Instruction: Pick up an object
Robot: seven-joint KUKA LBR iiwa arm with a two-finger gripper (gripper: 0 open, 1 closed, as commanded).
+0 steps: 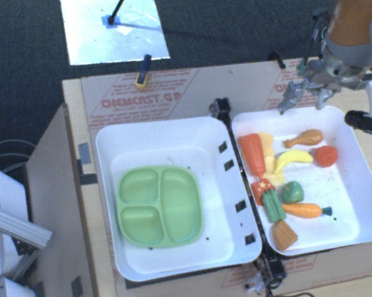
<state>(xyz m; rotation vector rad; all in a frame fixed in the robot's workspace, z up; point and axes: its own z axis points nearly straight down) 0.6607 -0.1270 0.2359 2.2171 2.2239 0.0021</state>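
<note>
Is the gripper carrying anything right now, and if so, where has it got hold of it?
Nothing is held. The gripper hangs above the back rim of the right bin, with nothing between its fingers; the toy foods all lie in that bin.

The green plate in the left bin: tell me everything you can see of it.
The green plate is pale green and looks like smooth plastic, a rounded rectangle split into three compartments, two smaller ones on its left side and one long one on its right. It lies flat and upright on the floor of the left bin, towards the lower left. Nothing lies on it, and the gripper is far off.
</note>
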